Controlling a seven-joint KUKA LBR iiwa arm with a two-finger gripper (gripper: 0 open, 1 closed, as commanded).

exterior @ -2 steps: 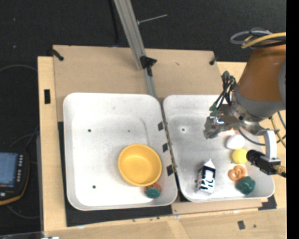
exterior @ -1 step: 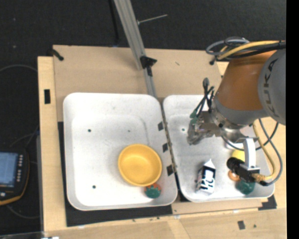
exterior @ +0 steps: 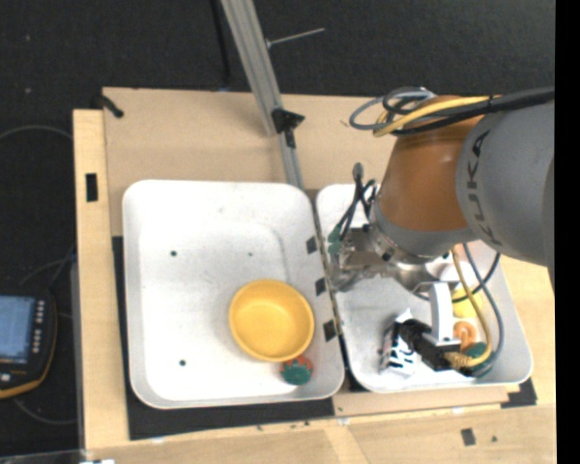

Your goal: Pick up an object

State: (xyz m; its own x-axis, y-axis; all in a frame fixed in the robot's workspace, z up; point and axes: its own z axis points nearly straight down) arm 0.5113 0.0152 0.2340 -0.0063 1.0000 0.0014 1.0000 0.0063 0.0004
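Tan bench, 2 white bins side by side: left bin, right bin, maybe touching

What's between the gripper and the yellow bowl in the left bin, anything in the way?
Only the bins' adjoining rims. The gripper sits low at the right bin's left edge; the yellow bowl lies just across in the left bin, open from above. A small teal object touches its near side.

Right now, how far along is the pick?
Nothing looks picked yet. The arm is over the right bin, wrist low near its left wall. The yellow bowl and small teal toy lie in the left bin. Grasp and lift remain.
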